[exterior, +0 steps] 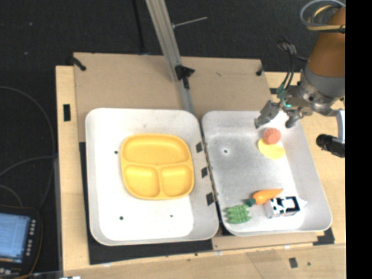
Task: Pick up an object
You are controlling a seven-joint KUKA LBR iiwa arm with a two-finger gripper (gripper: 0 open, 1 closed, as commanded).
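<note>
Our gripper [278,113] hangs spread and empty just above the pink ball [271,135], placed to drop onto it. The ball sits touching a yellow disc [272,150], well apart from the carrot [266,195] nearer the bin's front.

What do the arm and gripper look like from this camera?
The arm is a rounded grey body with an orange band near the top and a pale ring above it. Thin dark cables loop beside the wrist, with a small green spot there. The gripper is grey metal with two fingers.
</note>
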